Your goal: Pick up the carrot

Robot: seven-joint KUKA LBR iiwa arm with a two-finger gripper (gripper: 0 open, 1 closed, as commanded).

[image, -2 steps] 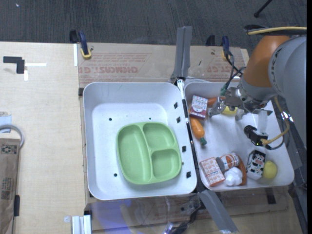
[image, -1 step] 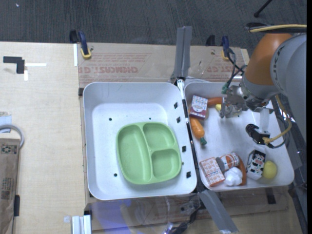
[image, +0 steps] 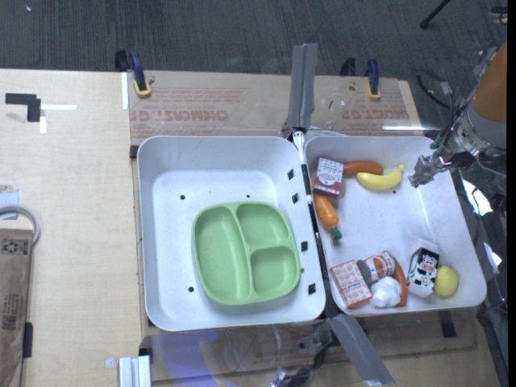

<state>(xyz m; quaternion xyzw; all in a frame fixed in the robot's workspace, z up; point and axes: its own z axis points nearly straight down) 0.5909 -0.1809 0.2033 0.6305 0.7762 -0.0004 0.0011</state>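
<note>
On the tabletop (image: pixel 72 216), farthest from the tool, the left bin (image: pixel 161 216) carries a green divided plate (image: pixel 246 252) with three compartments. The right bin (image: pixel 451 216) holds everything else. The carrot (image: pixel 326 214) lies near that bin's left wall, well to the left of the tool and a little nearer the camera, orange body with its green tip pointing toward the bin's front. Just behind it stands a small red-and-white carton (image: pixel 328 176), touching a red sausage-like piece (image: pixel 362 168); beside that, a banana (image: pixel 380 179) lies closest to the tool, just to its left. Toward the front, well below the tool, sit a snack box (image: pixel 350 284), a can (image: pixel 379 266), a white garlic-like piece (image: pixel 388 293), a black-and-white milk carton (image: pixel 422 270) and a lemon (image: pixel 446 281). The tool (image: pixel 422 170) hovers by the right bin's far right corner, with nothing seen between its fingers; I cannot tell whether they are apart or together.
</note>
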